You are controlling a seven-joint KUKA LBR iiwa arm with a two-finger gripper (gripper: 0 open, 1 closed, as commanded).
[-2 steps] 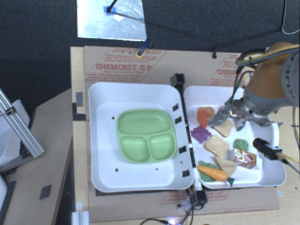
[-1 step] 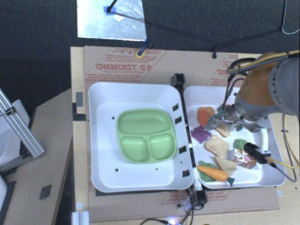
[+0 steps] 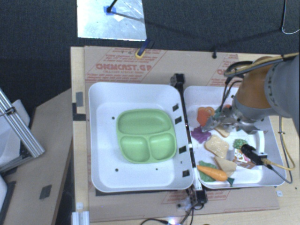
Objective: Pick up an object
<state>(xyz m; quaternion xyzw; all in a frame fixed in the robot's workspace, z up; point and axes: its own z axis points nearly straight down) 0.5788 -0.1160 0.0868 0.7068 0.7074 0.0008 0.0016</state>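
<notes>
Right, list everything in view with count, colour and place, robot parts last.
white bins: two, white, side by side on the bench
divided tray: one, light green, in the left bin
carrot: one, orange, front of the right bin
bread slice: one, tan, middle of the right bin
purple piece: one, purple, right bin near the divider
orange-red piece: one, orange-red, back of the right bin
green piece: one, green, right bin
arm: one, grey and orange, over the right bin
gripper: one, grey, low among the right-bin items

The arm (image 3: 281, 86) is bulky and rounded, grey, with a wide orange band (image 3: 253, 90) and thin dark cables (image 3: 232, 78) near the wrist.
</notes>
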